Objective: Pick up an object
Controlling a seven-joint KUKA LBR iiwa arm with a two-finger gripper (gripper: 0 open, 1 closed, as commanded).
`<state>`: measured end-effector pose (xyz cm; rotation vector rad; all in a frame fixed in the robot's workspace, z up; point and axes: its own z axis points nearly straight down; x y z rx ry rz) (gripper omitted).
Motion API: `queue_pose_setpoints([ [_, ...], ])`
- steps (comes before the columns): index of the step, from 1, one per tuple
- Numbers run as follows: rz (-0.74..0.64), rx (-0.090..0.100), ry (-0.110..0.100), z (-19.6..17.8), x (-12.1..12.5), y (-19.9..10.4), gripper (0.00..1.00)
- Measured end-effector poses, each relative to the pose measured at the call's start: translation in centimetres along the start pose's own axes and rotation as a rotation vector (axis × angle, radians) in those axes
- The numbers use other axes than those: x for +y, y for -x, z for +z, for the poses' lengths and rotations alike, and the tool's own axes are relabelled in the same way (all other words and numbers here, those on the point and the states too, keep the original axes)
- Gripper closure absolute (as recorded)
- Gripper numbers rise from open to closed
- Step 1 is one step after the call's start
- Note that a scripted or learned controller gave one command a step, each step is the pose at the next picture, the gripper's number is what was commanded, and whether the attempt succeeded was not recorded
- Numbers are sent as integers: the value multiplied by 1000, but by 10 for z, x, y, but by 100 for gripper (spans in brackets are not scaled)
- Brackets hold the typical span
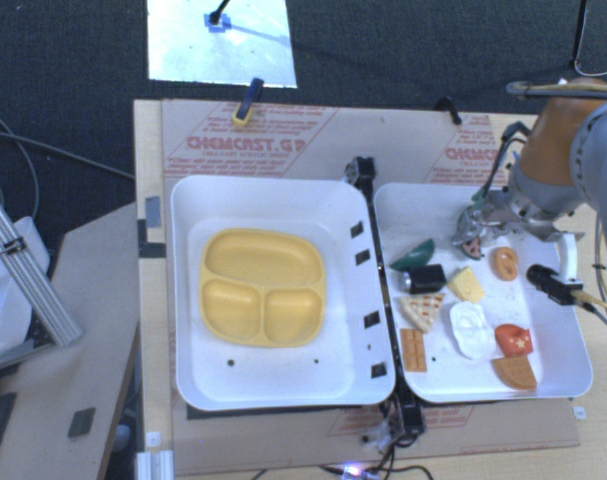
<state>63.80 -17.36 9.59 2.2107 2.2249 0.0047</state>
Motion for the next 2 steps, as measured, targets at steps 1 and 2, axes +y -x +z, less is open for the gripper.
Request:
queue_pose_setpoints([
  [1, -5, 4, -2, -22, -7, -82, 100],
  [2, 2, 4, -4, -93, -102, -120, 100],
])
